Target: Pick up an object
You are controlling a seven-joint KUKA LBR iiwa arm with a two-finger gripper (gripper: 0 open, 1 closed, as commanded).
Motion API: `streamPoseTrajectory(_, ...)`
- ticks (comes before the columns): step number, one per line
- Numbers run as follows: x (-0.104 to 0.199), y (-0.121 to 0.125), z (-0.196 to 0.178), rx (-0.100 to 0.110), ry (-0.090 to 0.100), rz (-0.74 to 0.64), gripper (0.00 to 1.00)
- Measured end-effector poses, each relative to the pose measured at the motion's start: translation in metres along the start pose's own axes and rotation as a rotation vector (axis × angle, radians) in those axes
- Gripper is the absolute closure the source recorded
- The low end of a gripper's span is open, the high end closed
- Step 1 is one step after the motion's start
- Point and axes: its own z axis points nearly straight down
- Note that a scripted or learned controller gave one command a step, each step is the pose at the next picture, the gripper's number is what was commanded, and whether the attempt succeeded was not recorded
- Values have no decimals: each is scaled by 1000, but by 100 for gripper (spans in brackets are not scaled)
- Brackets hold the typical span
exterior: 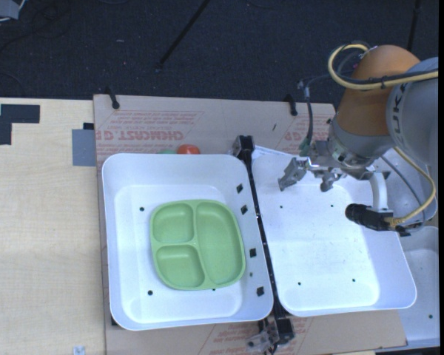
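Two white bins sit side by side below me: left bin [126, 198], right bin [399, 287], on a cardboard sheet [207, 128]. Black clips [246, 150] join them. Pale wooden benchtop [37, 235] at left carries dark tape patches [81, 145].

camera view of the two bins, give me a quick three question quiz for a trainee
1. True or false: the light green three-compartment plastic tray lies in the left white bin.
2. Multiple choice: over which spot is the gripper? A. the green tray B. the far end of the right white bin C. the wooden bench top at the left
3. Fill in: the small round object behind the left bin's far rim is ____ in colour.

Key: 1 true; 2 B; 3 orange-red.
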Motion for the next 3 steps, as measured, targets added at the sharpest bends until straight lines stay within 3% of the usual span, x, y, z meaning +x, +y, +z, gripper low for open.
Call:
streamPoseTrajectory(2, -2, -9, 98, 4, 0, 2, 0)
streamPoseTrajectory(3, -2, -9, 106, 1, 0, 4, 0)
